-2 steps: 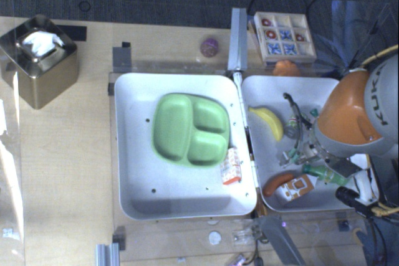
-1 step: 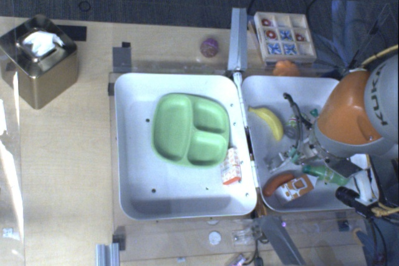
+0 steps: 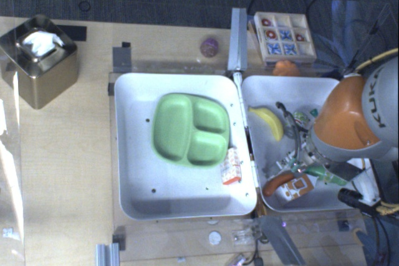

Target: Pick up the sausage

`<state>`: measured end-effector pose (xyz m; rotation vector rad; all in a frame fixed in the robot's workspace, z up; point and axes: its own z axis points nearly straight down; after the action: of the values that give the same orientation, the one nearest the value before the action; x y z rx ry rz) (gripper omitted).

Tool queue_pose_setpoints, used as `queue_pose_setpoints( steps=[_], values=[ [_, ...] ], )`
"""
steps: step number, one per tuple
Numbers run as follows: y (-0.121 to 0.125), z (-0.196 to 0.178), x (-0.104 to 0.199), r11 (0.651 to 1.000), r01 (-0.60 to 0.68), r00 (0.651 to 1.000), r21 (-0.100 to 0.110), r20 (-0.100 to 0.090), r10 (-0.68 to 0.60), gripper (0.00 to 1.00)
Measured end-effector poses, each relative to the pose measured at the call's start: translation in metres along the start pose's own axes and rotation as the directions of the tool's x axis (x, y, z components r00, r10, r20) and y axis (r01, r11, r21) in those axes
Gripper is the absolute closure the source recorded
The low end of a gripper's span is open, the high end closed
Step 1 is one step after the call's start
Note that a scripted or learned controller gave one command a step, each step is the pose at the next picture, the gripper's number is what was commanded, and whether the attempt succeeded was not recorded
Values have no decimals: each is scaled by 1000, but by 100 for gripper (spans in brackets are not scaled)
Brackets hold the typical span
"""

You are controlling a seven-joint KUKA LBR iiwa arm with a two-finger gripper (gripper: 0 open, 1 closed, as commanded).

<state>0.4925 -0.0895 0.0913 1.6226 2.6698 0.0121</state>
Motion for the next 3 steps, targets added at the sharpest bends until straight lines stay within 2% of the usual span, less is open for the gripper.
queue_pose_setpoints(
  steps=[1, 2, 3],
  values=[
    [4, -13, -2, 1000, 2, 1000, -11, 8, -2, 100],
    [4, -13, -2, 1000, 1, 1000, -10, 8, -1, 0],
    [0, 0, 0, 998, 63, 998, 1, -2, -63, 0]
  ],
)
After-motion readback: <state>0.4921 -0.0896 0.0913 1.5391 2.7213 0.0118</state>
